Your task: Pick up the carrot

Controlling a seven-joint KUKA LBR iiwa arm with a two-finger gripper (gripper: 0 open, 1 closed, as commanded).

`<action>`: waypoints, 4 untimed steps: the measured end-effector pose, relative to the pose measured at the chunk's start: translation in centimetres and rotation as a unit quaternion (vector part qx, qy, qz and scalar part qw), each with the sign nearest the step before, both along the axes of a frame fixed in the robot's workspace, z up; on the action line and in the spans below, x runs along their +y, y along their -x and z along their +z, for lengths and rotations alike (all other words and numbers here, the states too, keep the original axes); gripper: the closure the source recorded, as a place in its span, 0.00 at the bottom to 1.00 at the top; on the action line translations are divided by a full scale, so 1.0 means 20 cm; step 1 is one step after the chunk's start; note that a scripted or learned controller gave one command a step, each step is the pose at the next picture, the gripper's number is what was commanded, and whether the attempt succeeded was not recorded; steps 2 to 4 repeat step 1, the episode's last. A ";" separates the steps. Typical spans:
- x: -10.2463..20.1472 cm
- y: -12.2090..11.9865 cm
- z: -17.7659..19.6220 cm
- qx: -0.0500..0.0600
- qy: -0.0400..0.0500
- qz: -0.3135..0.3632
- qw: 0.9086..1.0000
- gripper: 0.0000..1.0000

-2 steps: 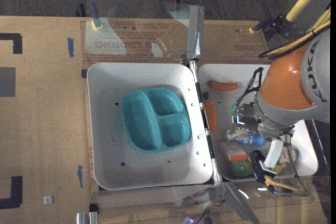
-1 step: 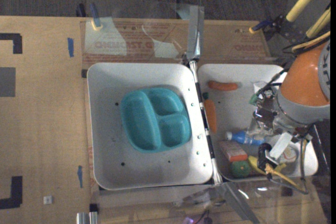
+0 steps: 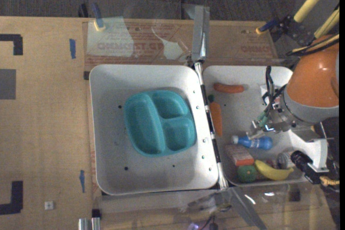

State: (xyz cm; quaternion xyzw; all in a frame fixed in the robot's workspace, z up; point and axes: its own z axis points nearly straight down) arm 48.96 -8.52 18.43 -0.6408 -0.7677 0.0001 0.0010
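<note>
The carrot point(image 3: 216, 119) is orange and slim with a small green top. It lies lengthwise along the left wall of the right bin point(image 3: 253, 74). My gripper point(image 3: 263, 125) hangs over the middle of that bin, to the right of the carrot and apart from it. It sits just above a blue bottle point(image 3: 255, 142). Nothing of the carrot is covered.
The right bin also holds an orange-red sausage point(image 3: 229, 88) at the back, and a reddish block point(image 3: 239, 154), a green and orange fruit point(image 3: 247, 173) and a banana point(image 3: 274, 170) at the front. A teal divided plate point(image 3: 160, 122) lies in the left bin point(image 3: 108, 132).
</note>
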 end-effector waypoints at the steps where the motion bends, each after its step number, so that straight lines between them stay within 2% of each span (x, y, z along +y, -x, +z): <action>1: -0.07 0.05 0.06 -0.001 0.001 -0.162 0.987 1.00; 4: -0.07 0.05 0.06 -0.001 0.001 -0.162 0.987 1.00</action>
